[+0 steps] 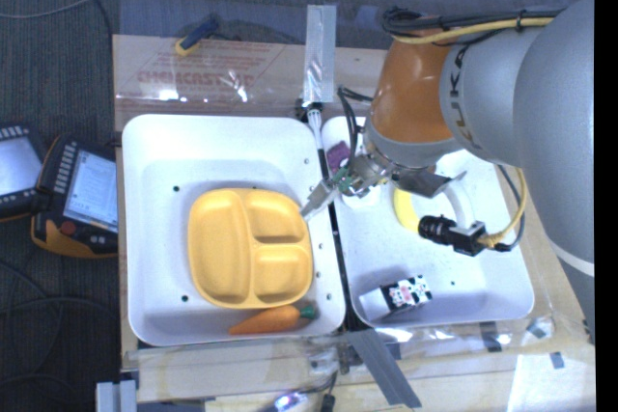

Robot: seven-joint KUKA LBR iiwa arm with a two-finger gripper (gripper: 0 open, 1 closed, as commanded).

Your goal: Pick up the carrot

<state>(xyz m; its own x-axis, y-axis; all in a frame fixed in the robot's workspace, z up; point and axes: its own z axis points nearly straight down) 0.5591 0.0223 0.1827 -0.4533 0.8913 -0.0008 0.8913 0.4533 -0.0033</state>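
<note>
Two white bins sit side by side on the worktop (193, 63), and the yellow plate (253, 246) in the left bin (154, 150) serves as the landmark here. In the camera view the carrot (270, 320) lies just below the plate's lower edge, close against it, near the bin's front wall. Its long axis runs nearly level across the view, rising slightly toward the right; the green stem end points right, the tapered orange tip points left.

The hand (323, 193) hangs just off the plate's upper right corner, over the divide between the bins, with the grey arm (541, 101) and its orange band behind it to the right. I cannot tell how the hand is set, since its tip is thin and blurred, and nothing orange shows at it.

The step in hand looks like the approach: the carrot lies untouched, well apart from the hand, on the plate's far side. The next move probably calls for travelling down past the plate's right edge, turning to close across the carrot's short width, and descending without clipping the plate or the bin wall.

In the right bin (502, 304), right of the plate, lie a yellow thing (406, 207) and a small black-and-white thing (406, 294).
</note>
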